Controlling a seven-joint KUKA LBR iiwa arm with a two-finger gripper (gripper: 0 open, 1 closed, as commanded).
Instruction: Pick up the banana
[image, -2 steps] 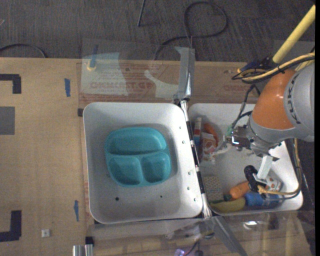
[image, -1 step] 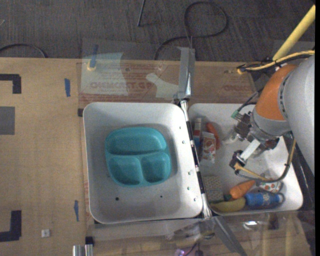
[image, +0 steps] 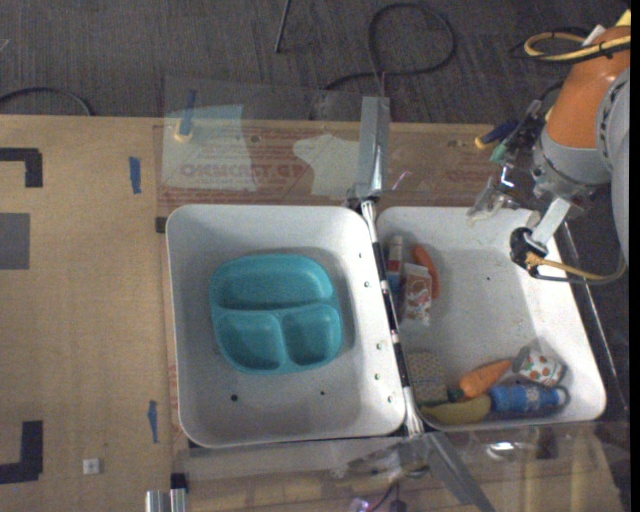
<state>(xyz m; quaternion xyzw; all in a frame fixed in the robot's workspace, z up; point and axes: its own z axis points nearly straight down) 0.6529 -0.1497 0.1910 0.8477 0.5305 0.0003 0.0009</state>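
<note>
A tan wooden bench (image: 90, 320) seen from above at a slant, with black tape marks along its left side and short strips of blue tape (image: 134, 175) scattered on it; beyond its far edge lies dark grey carpet (image: 200, 50) with black cables (image: 410, 40) looping across it. A sheet of clear plastic (image: 270, 150) lies on the bench behind two shallow white bins that sit side by side, their rims touching. The left bin (image: 190, 400) holds a teal plate (image: 277, 312) with three compartments, lying near its middle. The right bin (image: 560, 300) holds a cluster of small things: along its left wall, an orange carrot-shaped piece (image: 426, 268) beside a small packet (image: 416, 294); along its near edge, the yellow banana (image: 458, 410) lying flat in the near left corner, with an orange carrot (image: 486, 377) just behind it, a blue object (image: 525, 400) at its right end, and a small patterned cup (image: 540, 368) just behind that. The grey arm (image: 590, 110) with its orange band enters from the upper right, and the gripper (image: 492, 203) hangs over the far edge of the right bin, well apart from the banana. Nothing is visible between its tips; whether they are spread or closed cannot be told from this angle.
</note>
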